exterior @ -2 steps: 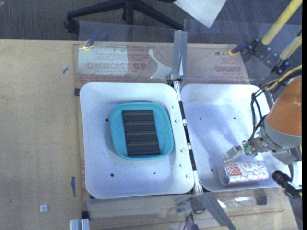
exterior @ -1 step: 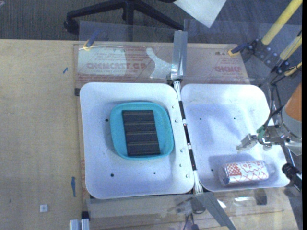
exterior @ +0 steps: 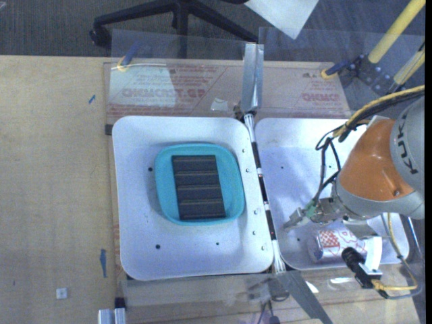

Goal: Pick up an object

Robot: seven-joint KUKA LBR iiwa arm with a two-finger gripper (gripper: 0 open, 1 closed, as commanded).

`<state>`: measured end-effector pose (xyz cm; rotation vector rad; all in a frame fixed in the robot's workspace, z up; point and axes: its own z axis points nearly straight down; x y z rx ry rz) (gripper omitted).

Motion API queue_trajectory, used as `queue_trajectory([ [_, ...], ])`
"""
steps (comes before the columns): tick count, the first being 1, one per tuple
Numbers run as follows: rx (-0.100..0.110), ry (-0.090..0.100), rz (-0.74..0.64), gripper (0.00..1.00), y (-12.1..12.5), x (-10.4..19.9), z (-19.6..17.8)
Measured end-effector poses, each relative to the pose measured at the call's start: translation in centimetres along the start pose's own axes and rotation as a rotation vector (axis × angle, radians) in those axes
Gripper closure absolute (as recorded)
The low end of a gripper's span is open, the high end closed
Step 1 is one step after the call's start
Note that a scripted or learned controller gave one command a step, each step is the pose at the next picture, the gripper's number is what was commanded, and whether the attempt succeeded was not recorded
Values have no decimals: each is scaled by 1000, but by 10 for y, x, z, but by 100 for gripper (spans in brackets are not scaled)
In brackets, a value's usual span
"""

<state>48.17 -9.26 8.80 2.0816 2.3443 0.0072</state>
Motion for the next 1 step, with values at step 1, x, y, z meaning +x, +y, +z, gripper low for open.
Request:
queue_trajectory([
  [1,6,0,3,0,-13,-92,-32],
])
